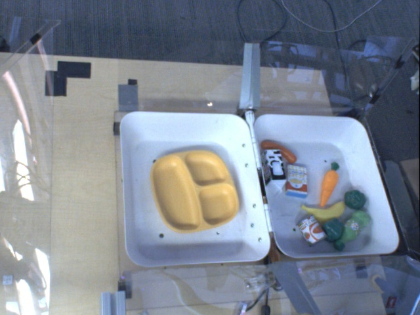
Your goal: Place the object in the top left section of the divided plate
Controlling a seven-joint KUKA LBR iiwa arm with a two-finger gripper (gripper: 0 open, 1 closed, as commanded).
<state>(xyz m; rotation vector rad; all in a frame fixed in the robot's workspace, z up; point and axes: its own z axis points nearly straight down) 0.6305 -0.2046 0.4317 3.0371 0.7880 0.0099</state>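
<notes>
Yellow divided plate (194,190) clear; green toys (346,223) perhaps overlapping.

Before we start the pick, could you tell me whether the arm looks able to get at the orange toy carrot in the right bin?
Probably yes: the orange toy carrot lies uncovered in the right white bin, apart from the yellow toy banana below it, with nothing over it.

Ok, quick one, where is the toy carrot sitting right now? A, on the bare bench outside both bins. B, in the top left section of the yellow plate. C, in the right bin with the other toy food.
C: the carrot lies in the right bin, above the banana.
</notes>
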